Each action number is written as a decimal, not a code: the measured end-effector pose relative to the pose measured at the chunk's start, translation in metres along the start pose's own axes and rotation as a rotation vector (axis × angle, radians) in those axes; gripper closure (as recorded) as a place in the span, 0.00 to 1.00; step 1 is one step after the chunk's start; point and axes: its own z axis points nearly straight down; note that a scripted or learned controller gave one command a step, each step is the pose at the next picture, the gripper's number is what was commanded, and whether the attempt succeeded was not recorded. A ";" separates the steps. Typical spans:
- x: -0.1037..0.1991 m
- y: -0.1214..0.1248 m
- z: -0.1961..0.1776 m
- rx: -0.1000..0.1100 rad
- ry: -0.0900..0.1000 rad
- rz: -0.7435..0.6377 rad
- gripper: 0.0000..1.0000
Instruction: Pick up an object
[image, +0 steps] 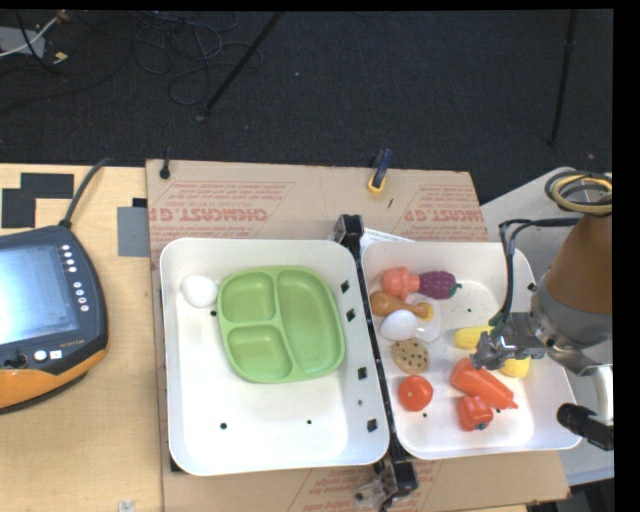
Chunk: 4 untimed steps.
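Two white bins are seen side by side. In the left bin (200, 420), one green tray (280, 325) and one white ball (198, 290) are found. In the right bin (440, 440), about nine toy foods are kept, one tomato (415, 392) among them. The gripper (497, 350) is placed over an orange carrot (482, 383); its grip cannot be told.

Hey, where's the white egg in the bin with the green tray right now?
In the camera view, the white egg lies in the left bin, in its upper left corner, just left of the green divided tray.
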 end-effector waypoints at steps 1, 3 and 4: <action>-0.001 0.001 -0.052 -0.001 0.000 -0.003 1.00; 0.094 -0.012 -0.059 0.006 0.003 -0.006 1.00; 0.087 -0.008 -0.057 0.006 0.001 -0.003 1.00</action>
